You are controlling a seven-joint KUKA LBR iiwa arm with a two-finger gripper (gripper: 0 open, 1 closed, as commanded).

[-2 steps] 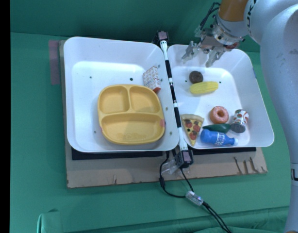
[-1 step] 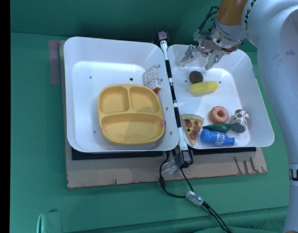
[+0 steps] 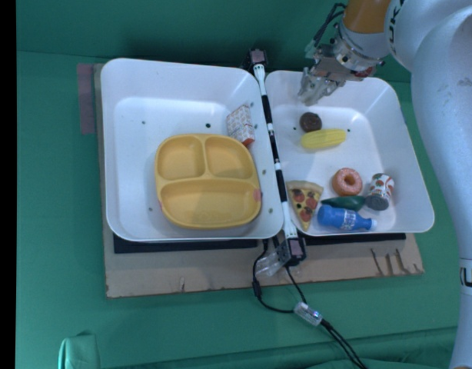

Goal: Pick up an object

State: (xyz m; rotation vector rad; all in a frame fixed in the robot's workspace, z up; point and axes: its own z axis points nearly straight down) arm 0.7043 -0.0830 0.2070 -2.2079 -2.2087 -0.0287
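Note:
My gripper (image 3: 311,92) hangs over the far part of the right bin (image 3: 405,129), a little above and behind a chocolate donut (image 3: 310,121). Nothing shows between its fingers. Just in front of the donut lies a yellow corn cob (image 3: 324,138). Nearer the front of this bin sit a glazed orange donut (image 3: 347,181), a small can (image 3: 380,191), a pizza slice (image 3: 304,201), a green pepper (image 3: 345,203) and a blue bottle (image 3: 345,219) on its side.
The left bin (image 3: 136,98) holds a yellow divided plate (image 3: 207,181) and a small white carton (image 3: 241,124) near the divider. A black-and-white strip (image 3: 271,141) runs between the bins. Cables (image 3: 297,302) trail off the front edge.

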